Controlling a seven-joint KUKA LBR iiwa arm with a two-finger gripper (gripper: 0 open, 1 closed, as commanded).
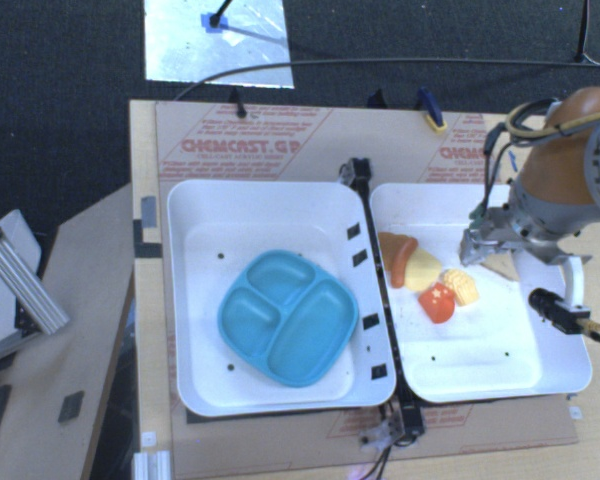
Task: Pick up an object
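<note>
The right-hand shallow white plastic bin on the desk holds a tight cluster of small toy food items at centre-right of the frame. The cluster comprises an orange, sausage-shaped plastic piece, a pale yellow wedge-shaped piece, a red rounded tomato-like piece and a small yellow knobbly corn-like piece. A tan flat triangular piece lies just to the right of the cluster, partly under the arm.

The gripper stands over the upper right edge of the cluster, near the corn-like piece. Its degree of opening cannot be determined, and no item is seen in its grasp.

Handling judgement: all items appear to be light, hollow, rigid moulded plastic with smooth, somewhat slippery surfaces. They are not fragile. The rounded red piece is likely to roll or squirt out under an off-centre pinch.

Recommended candidate: the orange sausage-shaped piece. Its long axis runs from the upper left to the lower right of the frame, tilted steeply, with the lower end touching the yellow wedge. Take hold across its short axis, near mid-length, on the side away from the wedge.

The left-hand white bin holds a blue three-compartment plastic plate, well apart from the cluster.
</note>
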